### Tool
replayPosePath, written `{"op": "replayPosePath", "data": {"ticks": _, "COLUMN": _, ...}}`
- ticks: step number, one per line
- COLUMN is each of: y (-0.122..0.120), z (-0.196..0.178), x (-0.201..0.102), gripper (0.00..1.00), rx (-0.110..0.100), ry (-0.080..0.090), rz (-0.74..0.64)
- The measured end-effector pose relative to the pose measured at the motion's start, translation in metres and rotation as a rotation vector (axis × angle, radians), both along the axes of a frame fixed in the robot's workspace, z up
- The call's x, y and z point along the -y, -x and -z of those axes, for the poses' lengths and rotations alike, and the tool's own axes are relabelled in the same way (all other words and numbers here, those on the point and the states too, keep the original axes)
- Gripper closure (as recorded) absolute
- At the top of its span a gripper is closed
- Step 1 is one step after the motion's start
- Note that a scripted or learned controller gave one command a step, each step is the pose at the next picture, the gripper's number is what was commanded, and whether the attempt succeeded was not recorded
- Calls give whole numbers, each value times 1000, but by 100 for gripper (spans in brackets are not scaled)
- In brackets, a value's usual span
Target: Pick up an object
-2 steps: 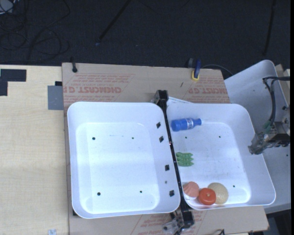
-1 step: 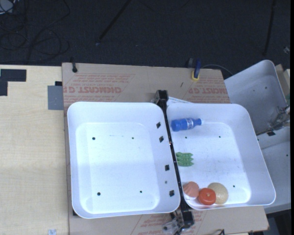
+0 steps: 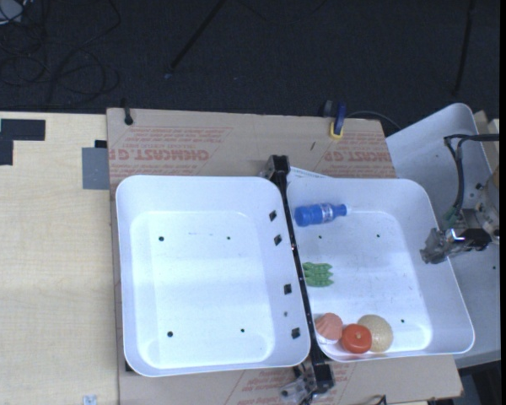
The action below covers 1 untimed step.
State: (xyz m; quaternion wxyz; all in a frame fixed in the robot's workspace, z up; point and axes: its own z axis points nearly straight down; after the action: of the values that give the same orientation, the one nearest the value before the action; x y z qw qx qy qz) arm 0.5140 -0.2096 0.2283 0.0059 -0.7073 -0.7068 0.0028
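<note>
1. Objects for picking all lie in the right bin (image 3: pixel 405 194), away from the gripper (image 3: pixel 438 249), which hangs at that bin's right rim with nothing between its fingers. Whether they are spread or pressed together I cannot tell; the tool is small and blurred here.
2. Nearest the tool, toward the bin's front corner, sit a pale round piece (image 3: pixel 376 331), a red round piece (image 3: pixel 356 338) touching it, and a pinkish piece (image 3: pixel 328 326) just beyond.
3. Farther off, near the divider, lies a green pod-like item (image 3: pixel 317 274).
4. Farthest, toward the back, a blue bottle (image 3: pixel 320 213) lies on its side, well apart from everything.
5. To do this step well, I would choose the isolated bottle or green item, centre above it, and close across the narrow width; the clustered trio risks a pinch on two at once.
</note>
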Motion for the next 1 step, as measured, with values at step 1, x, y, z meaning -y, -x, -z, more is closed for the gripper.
{"op": "replayPosePath", "data": {"ticks": 1, "y": -30, "z": -115, "x": 4, "gripper": 100, "rx": 23, "ry": 9, "rz": -3}}
